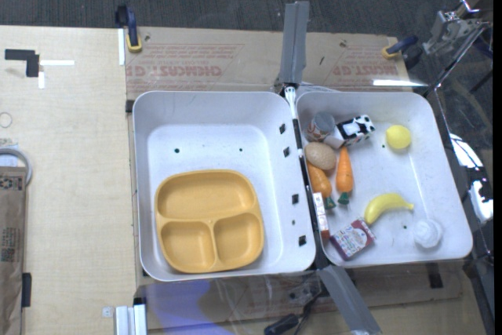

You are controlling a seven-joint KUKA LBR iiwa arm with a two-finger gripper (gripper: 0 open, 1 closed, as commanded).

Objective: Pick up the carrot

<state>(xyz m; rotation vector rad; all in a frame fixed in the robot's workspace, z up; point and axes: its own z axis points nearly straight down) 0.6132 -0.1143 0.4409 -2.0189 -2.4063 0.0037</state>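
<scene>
Currently the carrot [343,171] lies in the right bin [439,169], touching a second orange vegetable [319,181] and just beside a potato [319,155]. The gripper [459,18] sits far right; you cannot tell its state. Risk: crowding may make a grasp catch the neighbour or slip.

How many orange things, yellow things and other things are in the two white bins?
Orange: 2, carrot, second carrot
Yellow: 3, lemon, banana, divided plate
Other: 5, toy cow, brown potato, red packet, clear cup, grey-white item
Total: 10
</scene>
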